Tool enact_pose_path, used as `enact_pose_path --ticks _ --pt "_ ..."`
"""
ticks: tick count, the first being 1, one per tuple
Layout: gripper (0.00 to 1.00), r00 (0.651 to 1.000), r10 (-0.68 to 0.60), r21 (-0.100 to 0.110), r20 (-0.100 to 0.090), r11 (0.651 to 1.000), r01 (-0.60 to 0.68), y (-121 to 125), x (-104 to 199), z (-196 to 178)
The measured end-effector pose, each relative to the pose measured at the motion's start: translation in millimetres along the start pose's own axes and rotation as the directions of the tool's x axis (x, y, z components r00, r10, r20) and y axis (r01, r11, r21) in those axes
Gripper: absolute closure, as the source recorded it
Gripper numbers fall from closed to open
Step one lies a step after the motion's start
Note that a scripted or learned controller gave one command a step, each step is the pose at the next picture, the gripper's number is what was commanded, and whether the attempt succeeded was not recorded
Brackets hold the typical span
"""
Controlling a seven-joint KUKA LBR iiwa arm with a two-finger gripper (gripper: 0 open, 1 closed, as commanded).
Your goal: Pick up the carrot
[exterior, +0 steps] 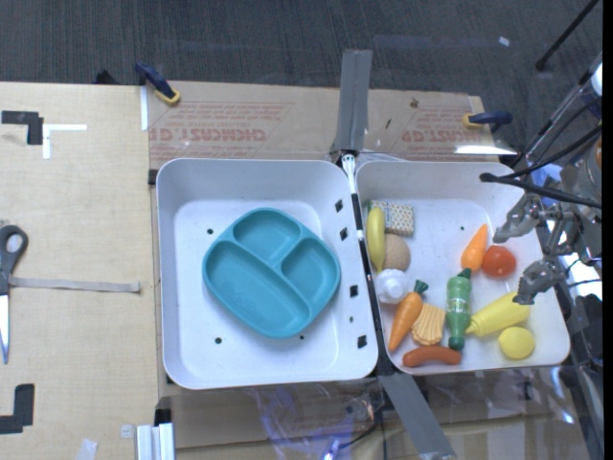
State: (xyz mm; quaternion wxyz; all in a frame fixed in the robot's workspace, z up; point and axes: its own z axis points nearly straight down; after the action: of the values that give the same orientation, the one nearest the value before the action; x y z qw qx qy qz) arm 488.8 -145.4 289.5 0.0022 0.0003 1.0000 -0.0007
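In the camera view, two shallow white bins sit side by side on the counter. The left bin carries a blue divided plate tilted a little off square, lying near the middle of its floor. The right bin holds a heap of toy food.

The carrot lies in the right bin close to its left wall, toward the front edge, its green top pointing up and to the right and its tip toward the front. Just beside it on the right are a ridged yellow-orange piece and an upright-lying green bottle. A red-orange sausage-shaped piece lies along the front, below the carrot's tip. A white piece and a tan round one sit just above the carrot, with a banana along the left wall and a speckled cracker-like block behind it.

Further right are a second, smaller orange carrot-like piece, a tomato, a yellow corn-like piece and a lemon.

The pincer hangs over the right edge of the right bin, well apart from the carrot, its fingers spread and nothing between them.
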Motion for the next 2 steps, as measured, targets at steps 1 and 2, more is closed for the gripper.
enact_pose_path --ticks 1,2 --pt "0.0 1.0 0.03 0.0 -0.002 1.0 -0.03 -17.1 -35.9 112.8" --pt "0.0 1.0 -0.019 0.005 0.021 1.0 0.019 -16.2 -71.8 177.4"
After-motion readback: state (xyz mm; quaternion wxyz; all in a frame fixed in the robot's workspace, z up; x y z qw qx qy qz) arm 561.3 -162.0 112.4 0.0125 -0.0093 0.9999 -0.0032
